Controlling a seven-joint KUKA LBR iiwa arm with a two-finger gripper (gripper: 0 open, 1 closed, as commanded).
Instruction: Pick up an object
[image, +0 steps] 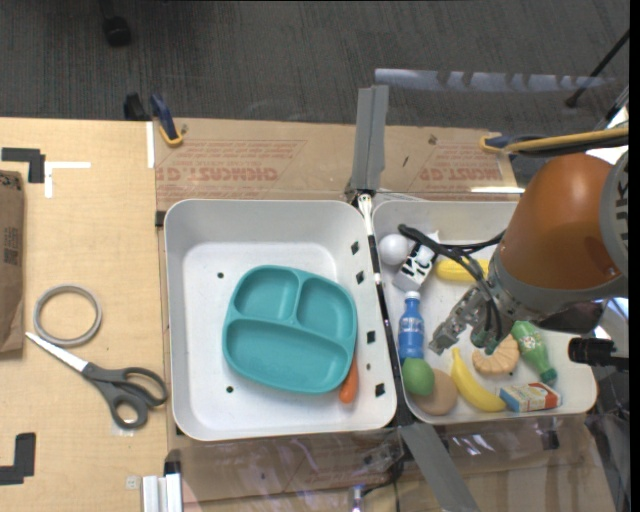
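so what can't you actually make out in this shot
- hand: blurred in the camera view, so whether it holds anything cannot be told.
- carrot: partly hidden by the teal plate.
- right bin: far corner covered by the arm.
- small carton: label too small to read.

A single fixed camera looks down on the bench (80, 200) from above, at a slant — the far edge and a strip of dark floor (300, 50) sit along the top of the frame, the near edge at the bottom. It stands far enough back to take in both white bins side by side: the left bin (190, 300) near the centre, the right bin (570, 395) toward the right edge. The arm (560, 235) enters from the right, close under the lens, looming large.
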